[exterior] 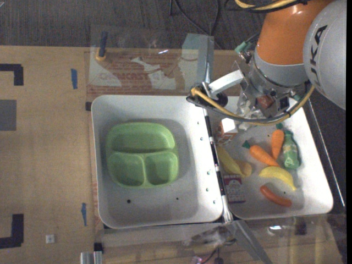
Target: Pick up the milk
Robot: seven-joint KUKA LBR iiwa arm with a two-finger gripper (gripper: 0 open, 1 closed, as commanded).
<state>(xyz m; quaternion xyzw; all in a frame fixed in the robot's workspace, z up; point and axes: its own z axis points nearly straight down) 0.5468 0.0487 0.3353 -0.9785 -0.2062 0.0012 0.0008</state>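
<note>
- Milk (235,188): small boxy carton, red-and-white print, lying against right bin's (322,194) left wall, near its front edge
- Gripper (254,110): above that bin's back-left; grip cannot be told
- Right bin: 2 carrots, 2 bananas, 1 red sausage, 1 green bottle
- Left bin (107,202): 1 glossy green three-part tray (142,154), open floor around it

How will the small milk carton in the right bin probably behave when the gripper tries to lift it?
The milk carton looks small and boxy, so probably light and fairly stiff. It lies against the right bin's left wall, beside a banana, so fingers may lack room and it could slide rather than lift.
</note>
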